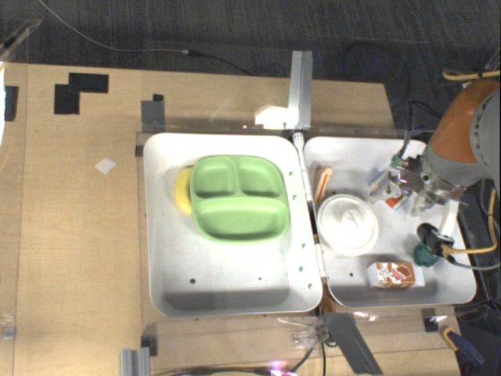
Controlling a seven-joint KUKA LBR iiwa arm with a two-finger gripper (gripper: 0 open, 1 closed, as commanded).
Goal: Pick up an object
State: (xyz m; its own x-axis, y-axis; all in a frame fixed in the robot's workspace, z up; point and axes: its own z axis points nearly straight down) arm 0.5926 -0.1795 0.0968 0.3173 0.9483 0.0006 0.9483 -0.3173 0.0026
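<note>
My gripper [390, 188] hangs low over the back right part of the right bin [462, 292]. A small red and blue item [396, 203] lies just under it, partly hidden by it. A round white bowl [347, 223] sits in the middle of that bin, left of the gripper. An orange stick [322, 184] lies by the bin's left wall. A small orange and white carton [394, 274] lies flat near the front edge.
The left bin [168, 288] holds a green divided plate [237, 197] with a yellow object [182, 191] poking out from under its left side. A yellow cable and a dark teal piece [427, 254] hang off the arm over the right bin's right side.
</note>
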